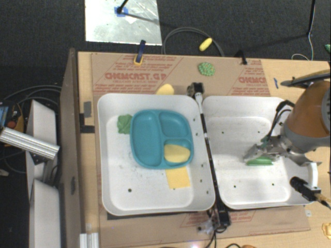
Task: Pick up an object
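Observation:
In the right bin [232, 190], my gripper [262, 152] is down low near the bin floor, below the grey arm with its orange band [309, 112]. A small long green object [260, 161], like a bean pod, lies on the floor right at the gripper's tip, on its near side. Whether the gripper touches it I cannot tell. The left bin [119, 190] holds a blue divided plate [150, 138] with a yellow lump [177, 153] in its lower right compartment. A flat yellow slice [178, 178] lies just in front of the plate and a green leafy piece [124, 123] at its left.
On the cardboard behind the bins sit a yellow piece [165, 90], a green round piece [206, 68] and a yellow item [206, 44]. A black clamp [196, 90] stands at the bins' shared wall. Cables run at the back and left.

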You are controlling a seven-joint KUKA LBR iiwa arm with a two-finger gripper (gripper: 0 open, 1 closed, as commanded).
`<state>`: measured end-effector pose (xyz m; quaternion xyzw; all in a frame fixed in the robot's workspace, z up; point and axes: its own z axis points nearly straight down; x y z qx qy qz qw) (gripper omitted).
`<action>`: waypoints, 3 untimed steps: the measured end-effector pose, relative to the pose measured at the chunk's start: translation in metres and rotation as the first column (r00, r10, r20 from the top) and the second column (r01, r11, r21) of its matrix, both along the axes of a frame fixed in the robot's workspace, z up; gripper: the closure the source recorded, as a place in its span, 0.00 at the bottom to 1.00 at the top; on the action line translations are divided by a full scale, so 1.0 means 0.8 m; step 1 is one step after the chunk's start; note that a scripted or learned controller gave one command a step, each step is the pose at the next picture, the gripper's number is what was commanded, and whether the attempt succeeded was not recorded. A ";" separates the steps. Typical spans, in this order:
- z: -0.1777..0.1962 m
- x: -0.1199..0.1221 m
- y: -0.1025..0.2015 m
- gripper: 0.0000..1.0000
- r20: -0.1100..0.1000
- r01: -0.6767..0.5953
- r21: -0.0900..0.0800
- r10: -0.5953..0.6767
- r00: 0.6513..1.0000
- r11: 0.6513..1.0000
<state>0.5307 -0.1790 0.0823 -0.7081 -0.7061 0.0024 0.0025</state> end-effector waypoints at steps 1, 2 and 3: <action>0.020 0.005 0.003 1.00 0.010 -0.004 0.000 0.004 1.000 1.000; 0.131 0.027 0.079 1.00 0.018 -0.014 0.000 0.014 1.000 1.000; 0.180 0.002 0.148 1.00 0.010 -0.012 0.002 0.012 1.000 1.000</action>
